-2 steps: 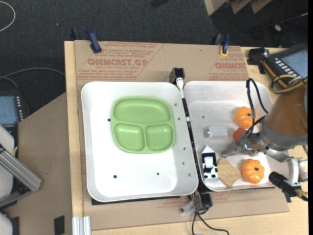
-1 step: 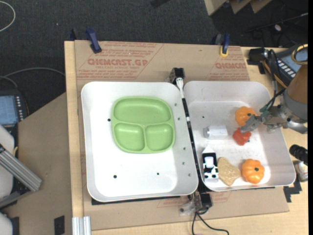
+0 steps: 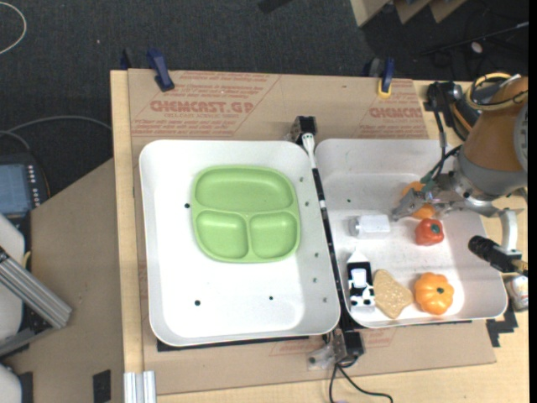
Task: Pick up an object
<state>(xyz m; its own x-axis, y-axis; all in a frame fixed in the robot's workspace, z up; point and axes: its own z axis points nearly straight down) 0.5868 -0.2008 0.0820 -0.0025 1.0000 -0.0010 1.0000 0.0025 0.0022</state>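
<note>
Toys lie in the right bin point(image 3: 336, 162): a red tomato point(image 3: 429, 231), an orange pumpkin point(image 3: 433, 293) and a cracker point(image 3: 389, 294). The jaws point(image 3: 419, 198) hang just above the tomato. I cannot tell if they are closed.

light: even, bright, from overhead | glare: white bins point(image 3: 168, 225) near blown out, little surface detail | shadows: soft, short, under the green tray point(image 3: 246, 212) and bin rims | focus: mildly soft overall, small items grainy | floor point(image 3: 67, 23): dark, underexposed
</note>
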